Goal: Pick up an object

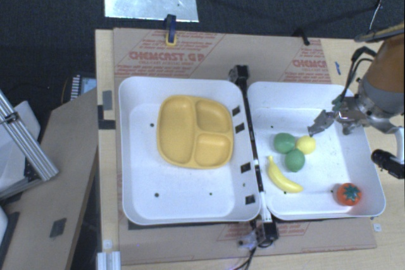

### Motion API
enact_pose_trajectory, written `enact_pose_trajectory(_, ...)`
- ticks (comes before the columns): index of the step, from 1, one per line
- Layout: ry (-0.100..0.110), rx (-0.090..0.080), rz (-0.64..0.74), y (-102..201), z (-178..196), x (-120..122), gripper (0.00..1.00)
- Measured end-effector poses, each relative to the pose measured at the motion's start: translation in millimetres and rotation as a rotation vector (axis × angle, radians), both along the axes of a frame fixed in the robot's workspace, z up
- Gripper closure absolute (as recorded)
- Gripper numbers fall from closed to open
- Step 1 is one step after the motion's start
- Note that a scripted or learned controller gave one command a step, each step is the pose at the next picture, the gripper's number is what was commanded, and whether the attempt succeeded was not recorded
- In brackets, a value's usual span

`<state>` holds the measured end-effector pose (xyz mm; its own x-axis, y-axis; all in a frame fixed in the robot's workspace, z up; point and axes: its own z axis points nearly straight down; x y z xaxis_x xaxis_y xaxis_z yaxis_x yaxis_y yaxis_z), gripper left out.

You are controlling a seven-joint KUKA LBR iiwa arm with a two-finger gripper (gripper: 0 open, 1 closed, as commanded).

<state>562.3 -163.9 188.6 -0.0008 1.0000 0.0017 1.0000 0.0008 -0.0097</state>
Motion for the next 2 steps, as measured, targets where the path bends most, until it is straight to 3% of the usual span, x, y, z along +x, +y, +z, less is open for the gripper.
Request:
enact_pose_trajectory(1,-0.011,-0.002,0.002,0.2,5.6,2.8,0.00)
enact_pose_trajectory(2,-0.007,-0.001,0.000,-5.6,-43.3,10.2,0.00)
